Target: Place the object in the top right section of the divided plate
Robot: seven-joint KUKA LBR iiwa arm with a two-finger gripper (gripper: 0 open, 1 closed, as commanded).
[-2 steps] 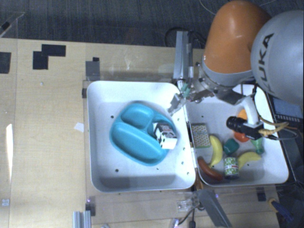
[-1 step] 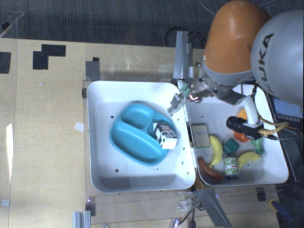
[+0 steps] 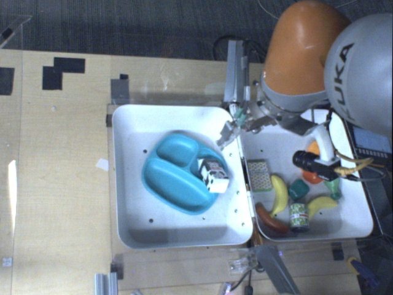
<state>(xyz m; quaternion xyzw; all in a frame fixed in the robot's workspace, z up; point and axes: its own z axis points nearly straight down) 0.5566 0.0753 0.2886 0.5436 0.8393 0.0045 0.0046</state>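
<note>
Box (image 3: 213, 174), white with dark print, rests in the blue divided plate (image 3: 178, 174) at about 3 o'clock on it.
Plate lies in the left white bin (image 3: 132, 226). Claw (image 3: 228, 132) hovers at 1 o'clock from the box, over the bin's rim, holding nothing; whether it is spread or closed I cannot tell. Right bin (image 3: 362, 223) carries bananas (image 3: 280, 193), a small can (image 3: 298, 216) and a sponge (image 3: 258, 175).

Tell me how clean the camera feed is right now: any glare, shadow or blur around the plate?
Camera view: the blue divided plate is sharp, with soft sheen on its rims; the left bin shows a dim shadow along its near wall; the arm's orange band, close to the lens, looks soft; the claw is small and indistinct.
</note>
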